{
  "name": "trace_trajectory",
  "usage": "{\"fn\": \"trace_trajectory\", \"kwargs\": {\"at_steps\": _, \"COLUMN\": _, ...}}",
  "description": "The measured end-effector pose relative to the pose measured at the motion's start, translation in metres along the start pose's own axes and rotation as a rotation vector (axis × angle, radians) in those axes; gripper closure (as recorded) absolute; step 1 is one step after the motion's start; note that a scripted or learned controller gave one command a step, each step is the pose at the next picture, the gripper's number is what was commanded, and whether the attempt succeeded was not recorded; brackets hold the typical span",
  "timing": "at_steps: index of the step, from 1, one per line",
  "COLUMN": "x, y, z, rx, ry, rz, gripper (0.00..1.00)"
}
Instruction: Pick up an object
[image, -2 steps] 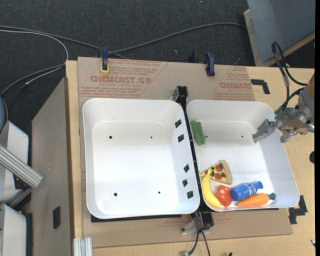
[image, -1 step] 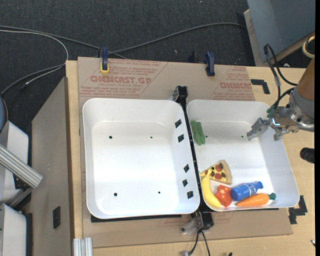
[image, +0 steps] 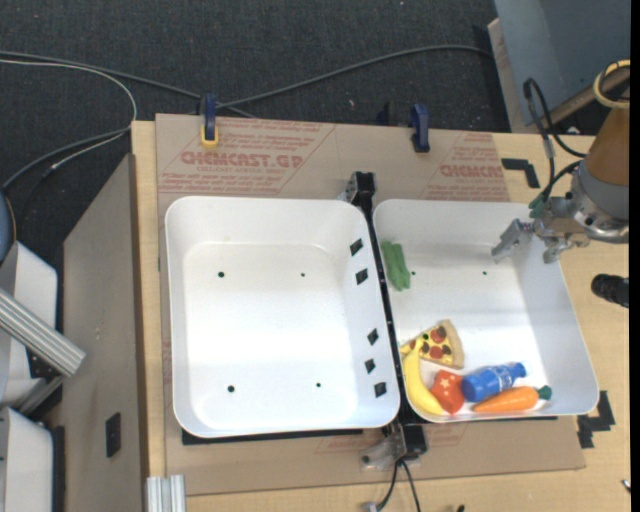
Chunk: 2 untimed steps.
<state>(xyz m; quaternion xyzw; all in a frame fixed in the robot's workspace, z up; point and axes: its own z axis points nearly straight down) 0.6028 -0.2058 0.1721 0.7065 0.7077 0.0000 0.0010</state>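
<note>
Objects to pick all sit in the right white plastic bin (image: 560, 330), none in the gripper. Going left to right: left shallow white plastic bin (image: 190, 300), well left of the gripper, nothing in it that I can see. Then the flat green oblong piece (image: 397, 266) by the right bin's left wall, left of the gripper and slightly nearer the camera. Then the cluster in the near corner, below-left of the gripper and well apart from it: curved yellow toy banana (image: 415, 385), wedge-shaped pizza slice toy (image: 441, 345), small red rounded toy (image: 448, 390), blue plastic bottle (image: 493, 380), orange toy carrot (image: 506, 401).

Two-finger grey gripper (image: 528, 238) hangs over the right bin's far right corner, fingers look spread, nothing between them.

Risks, my read:
- The cluster is packed and touching, so a descent there could straddle two items or shove them into the wall.
- Banana and carrot lie against the rim; a finger may hit the wall before closing.
- Green piece lies flat and thin, so the fingers may close over it.
- Bottle and carrot are round and may roll out.

Count: 2 bins, 1 gripper, 6 objects, one of each kind.
</note>
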Motion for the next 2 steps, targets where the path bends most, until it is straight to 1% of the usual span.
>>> {"fn": "trace_trajectory", "kwargs": {"at_steps": 1, "x": 0.006, "y": -0.026, "z": -0.049, "rx": -0.003, "ry": 0.001, "rz": 0.002, "gripper": 0.00}}
{"fn": "trace_trajectory", "kwargs": {"at_steps": 2, "x": -0.012, "y": 0.008, "z": -0.037, "rx": -0.003, "ry": 0.000, "rz": 0.000, "gripper": 0.00}}
